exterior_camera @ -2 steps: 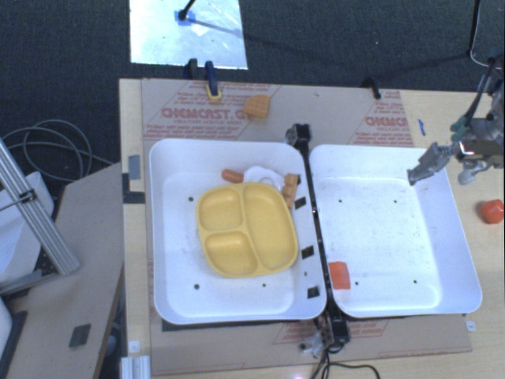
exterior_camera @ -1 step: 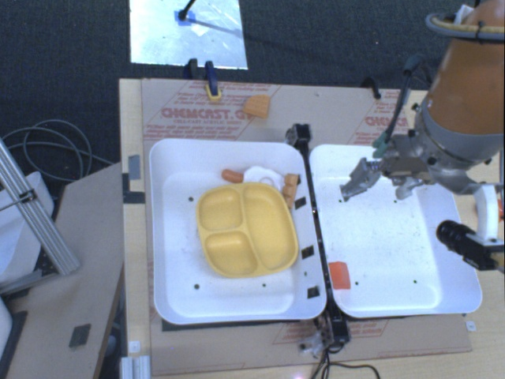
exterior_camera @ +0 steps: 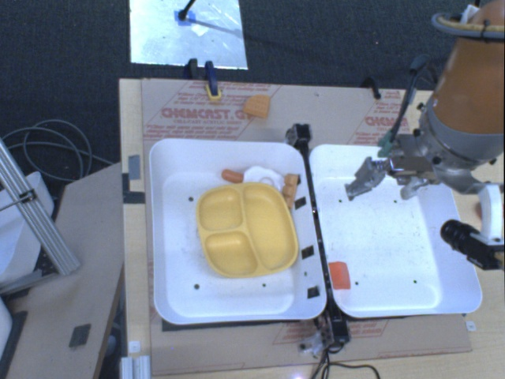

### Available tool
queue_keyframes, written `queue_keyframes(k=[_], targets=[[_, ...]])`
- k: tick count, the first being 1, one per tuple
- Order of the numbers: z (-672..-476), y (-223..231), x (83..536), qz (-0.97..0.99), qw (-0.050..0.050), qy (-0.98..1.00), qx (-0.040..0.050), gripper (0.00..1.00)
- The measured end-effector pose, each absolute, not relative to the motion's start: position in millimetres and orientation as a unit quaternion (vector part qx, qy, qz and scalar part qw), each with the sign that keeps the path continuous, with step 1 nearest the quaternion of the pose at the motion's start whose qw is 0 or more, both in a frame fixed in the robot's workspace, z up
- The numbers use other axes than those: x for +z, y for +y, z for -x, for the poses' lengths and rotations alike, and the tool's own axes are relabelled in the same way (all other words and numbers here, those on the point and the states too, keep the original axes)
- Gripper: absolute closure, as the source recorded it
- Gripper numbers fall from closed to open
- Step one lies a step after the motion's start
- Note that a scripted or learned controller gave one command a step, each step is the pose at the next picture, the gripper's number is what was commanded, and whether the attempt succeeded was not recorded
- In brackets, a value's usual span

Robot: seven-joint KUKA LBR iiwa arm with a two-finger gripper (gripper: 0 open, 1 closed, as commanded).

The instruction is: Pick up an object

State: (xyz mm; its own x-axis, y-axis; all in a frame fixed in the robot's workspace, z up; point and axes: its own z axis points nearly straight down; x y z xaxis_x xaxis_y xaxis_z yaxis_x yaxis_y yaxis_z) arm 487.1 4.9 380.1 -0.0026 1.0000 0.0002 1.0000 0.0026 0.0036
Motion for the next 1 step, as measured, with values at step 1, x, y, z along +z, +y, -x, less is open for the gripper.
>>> queue_keyframes(k=[1], targets=[[-488.0, 5.2, 391.4, -0.704, 0.002, 0.710, 0.0027, 1.00]])
